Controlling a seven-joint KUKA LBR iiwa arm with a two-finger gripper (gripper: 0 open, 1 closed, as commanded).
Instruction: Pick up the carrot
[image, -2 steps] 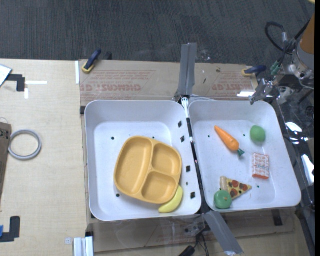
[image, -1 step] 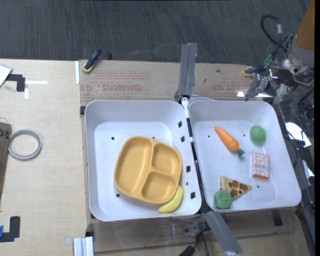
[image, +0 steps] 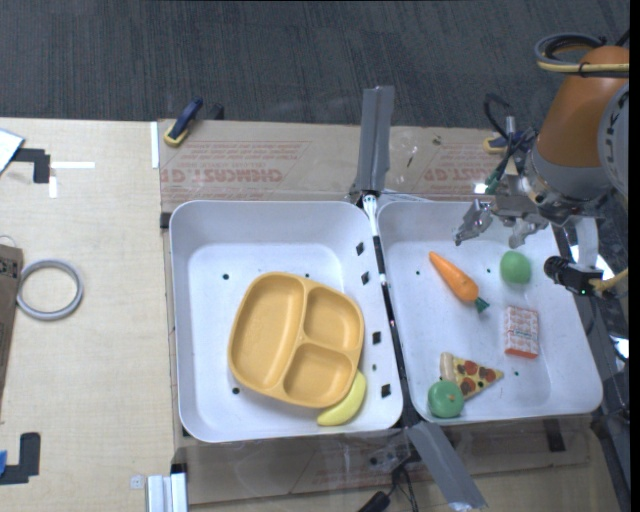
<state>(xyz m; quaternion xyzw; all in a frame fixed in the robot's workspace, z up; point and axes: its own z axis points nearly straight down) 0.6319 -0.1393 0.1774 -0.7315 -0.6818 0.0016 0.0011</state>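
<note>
two shallow white bins sit side by side on a bench, seen from above at a slant. the left bin (image: 200, 250) holds a yellow divided plate (image: 296, 340) with three compartments and a banana (image: 344, 404) touching the plate's lower right edge. the right bin (image: 420, 330) holds a carrot (image: 455, 278), a green ball (image: 515, 267), a small red and white packet (image: 521, 331), a toy pizza slice (image: 472, 373) and a green apple (image: 446, 399). the carrot is orange and tapered, with a small dark green stub at its lower right end; it lies on a diagonal in the upper middle of the right bin, apart from the other things. the gripper (image: 497, 223) hangs above the bin's far edge, up and to the right of the carrot, jaws spread apart with nothing between them.
</note>
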